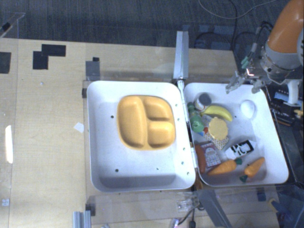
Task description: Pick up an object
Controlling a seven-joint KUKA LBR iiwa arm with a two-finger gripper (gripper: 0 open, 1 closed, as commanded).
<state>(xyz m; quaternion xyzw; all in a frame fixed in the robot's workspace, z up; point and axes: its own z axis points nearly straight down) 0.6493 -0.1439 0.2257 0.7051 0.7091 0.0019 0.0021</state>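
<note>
The right bin (278,141) holds a pile of small items: a banana (219,112), a pale yellow round piece (218,128), two orange carrots (222,166) (254,166), a grey can (204,99), a green toy (195,123), a brown packet (207,155), a black-and-white piece (242,147) and a white round object (248,108). My gripper (245,84) hangs over the bin's far rim, above and right of the banana. Its fingers (232,86) are spread open with nothing between them.
The left bin (102,141) carries a yellow tray (145,121) with compartments. A metal post (180,56) stands between the bins at the back. Cables (223,4) lie on the dark floor behind, and black tape marks (47,55) sit on the bench at left.
</note>
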